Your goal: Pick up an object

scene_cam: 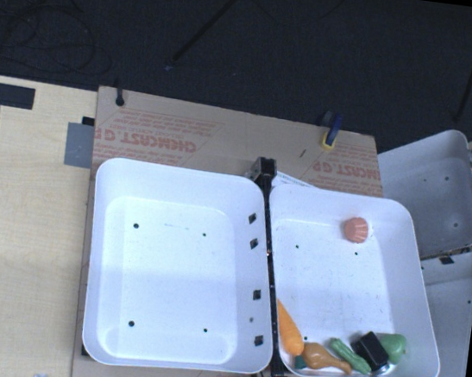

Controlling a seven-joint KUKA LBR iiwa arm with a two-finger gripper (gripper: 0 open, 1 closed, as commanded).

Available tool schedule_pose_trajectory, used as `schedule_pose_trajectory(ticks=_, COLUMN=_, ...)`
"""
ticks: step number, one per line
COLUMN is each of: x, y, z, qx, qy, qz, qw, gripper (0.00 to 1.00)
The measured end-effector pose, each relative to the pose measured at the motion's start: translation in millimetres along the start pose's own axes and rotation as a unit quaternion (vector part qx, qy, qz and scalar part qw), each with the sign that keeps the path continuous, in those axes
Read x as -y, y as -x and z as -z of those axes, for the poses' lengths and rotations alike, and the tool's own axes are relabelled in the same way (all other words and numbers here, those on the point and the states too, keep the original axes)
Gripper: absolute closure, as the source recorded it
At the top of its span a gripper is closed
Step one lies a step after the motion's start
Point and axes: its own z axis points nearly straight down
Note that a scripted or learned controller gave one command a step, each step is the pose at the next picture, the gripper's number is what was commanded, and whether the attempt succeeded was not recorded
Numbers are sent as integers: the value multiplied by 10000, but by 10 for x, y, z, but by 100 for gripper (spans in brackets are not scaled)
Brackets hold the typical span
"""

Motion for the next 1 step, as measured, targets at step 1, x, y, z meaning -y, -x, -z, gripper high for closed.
schedule_pose_trajectory(ticks=1, x=277, y=21, z=-585, qx=-1, qy=-25, qz=-36, qw=10000, gripper=100)
